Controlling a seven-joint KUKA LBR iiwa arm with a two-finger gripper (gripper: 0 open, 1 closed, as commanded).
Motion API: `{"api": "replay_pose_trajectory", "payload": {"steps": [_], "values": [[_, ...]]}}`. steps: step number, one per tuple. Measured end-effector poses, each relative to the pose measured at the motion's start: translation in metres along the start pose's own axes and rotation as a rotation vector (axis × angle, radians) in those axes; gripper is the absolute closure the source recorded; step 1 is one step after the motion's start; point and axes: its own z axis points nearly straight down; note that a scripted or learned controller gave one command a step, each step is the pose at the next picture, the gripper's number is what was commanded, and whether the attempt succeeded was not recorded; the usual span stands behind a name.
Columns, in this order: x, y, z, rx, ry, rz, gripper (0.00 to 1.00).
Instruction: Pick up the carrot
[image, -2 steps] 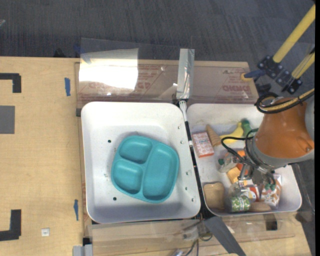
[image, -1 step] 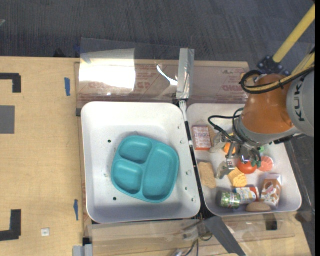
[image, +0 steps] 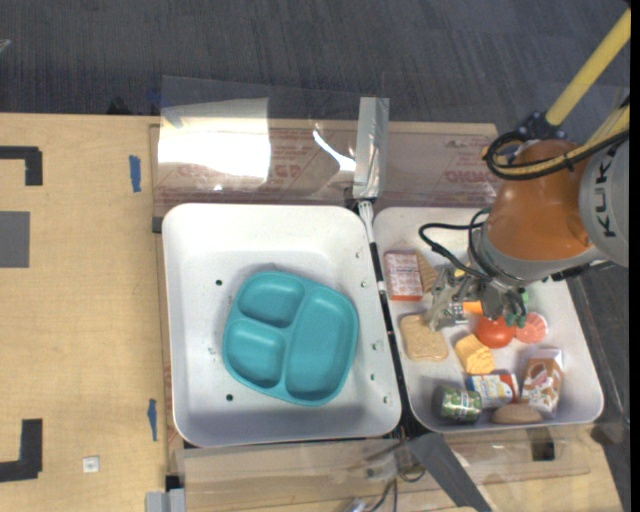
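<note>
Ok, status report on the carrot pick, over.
Gripper low in the right bin, among the toy food. Carrot not identifiable from this view; nothing seen held. Tomato, bread slice and can crowd close around.

Two white bins (image: 190, 300); one teal plate (image: 290, 338); one tomato (image: 493, 332); one can (image: 461, 403); two crackers (image: 424, 338); one red packet (image: 402, 275).

The arm (image: 535, 205) reached in from the right, wrist bent downward. Its claw (image: 462, 303) hung low, pointing down.
</note>
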Motion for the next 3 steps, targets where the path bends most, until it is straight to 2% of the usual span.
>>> {"api": "replay_pose_trajectory", "payload": {"steps": [1, 2, 3], "values": [[-0.029, 0.016, -0.085, -0.003, 0.015, -0.154, 1.00], [0.012, -0.043, 0.010, -0.010, 0.024, -0.601, 1.00], [0.012, -0.042, 0.010, -0.011, 0.024, -0.602, 0.00]]}}
